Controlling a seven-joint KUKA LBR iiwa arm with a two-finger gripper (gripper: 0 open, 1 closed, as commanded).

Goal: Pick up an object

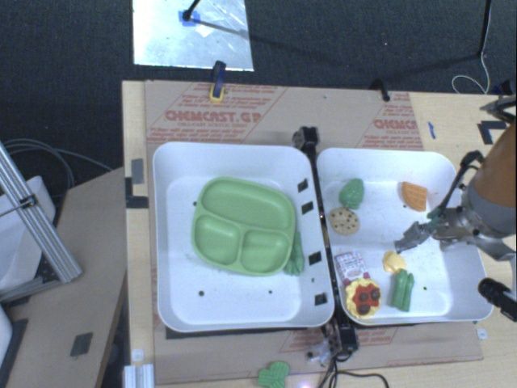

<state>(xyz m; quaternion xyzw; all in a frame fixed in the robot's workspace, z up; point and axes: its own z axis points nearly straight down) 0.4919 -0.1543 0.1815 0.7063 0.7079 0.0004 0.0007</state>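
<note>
Right now I see the gripper [406,241] low over the right bin [436,166], reaching in from the bin's right edge, its fingers spread apart with nothing between them. Just below the fingertips, toward the bin's front edge, lies a small pale yellow piece [393,262], rounded and smooth, close to the tips though I cannot tell whether it touches them. Just beside it stands a green vegetable-shaped toy [401,290], elongated and lobed, lying near the front edge. Toward the front left corner of that bin rests a yellow dish with red berries [364,297], and just above it a white packet with red print [350,263], both hugging the left wall. Further back along the left side I make out a tan cookie with dark chips [344,221] and a leafy green piece [351,192]. An orange wedge [414,195] sits near the back right corner, well apart from the gripper. The left bin [174,217] carries a pale green divided tray [243,226] with three compartments, set at a slight tilt near the middle. Another green toy [273,373] lies on the bench beyond the bins' front edge.
</note>
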